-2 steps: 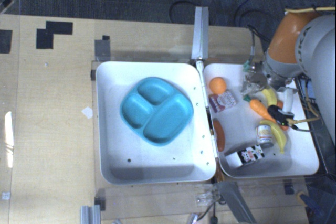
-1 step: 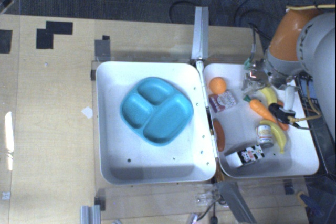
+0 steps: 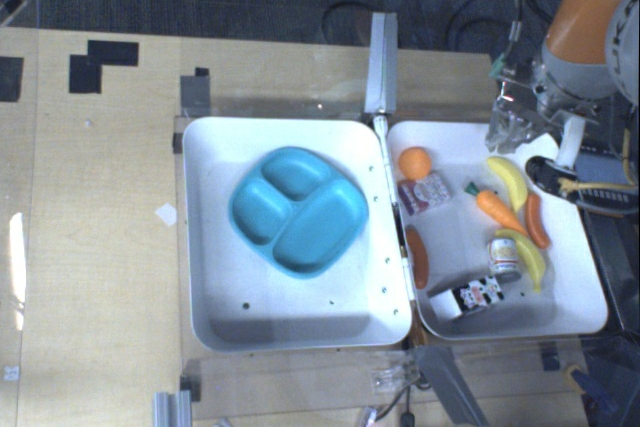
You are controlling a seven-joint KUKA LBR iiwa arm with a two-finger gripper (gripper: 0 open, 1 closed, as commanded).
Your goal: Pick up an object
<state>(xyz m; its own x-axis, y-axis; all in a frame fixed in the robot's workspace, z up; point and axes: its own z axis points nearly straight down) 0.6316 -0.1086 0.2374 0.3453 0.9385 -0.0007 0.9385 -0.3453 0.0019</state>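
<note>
The arm reaches in from the right. Its claw (image 3: 512, 137) hangs over the far edge of the right bin (image 3: 590, 315). I cannot tell how the claw is set, and I see nothing in it.

Just below the claw lies a banana (image 3: 507, 181). It slants from the far side down toward the right. A carrot (image 3: 497, 209) lies beside it and slants the same way. A sausage (image 3: 537, 219) lies near the right wall, pointing up and down the bin. A second banana (image 3: 531, 258) curves beside a can (image 3: 504, 256). An orange (image 3: 414, 163) sits by the left wall, with a packet (image 3: 424, 193) just below it. The middle of this bin has some bare floor.

The left bin (image 3: 215, 315) holds a blue plate (image 3: 298, 210) with bare floor all around it.
</note>
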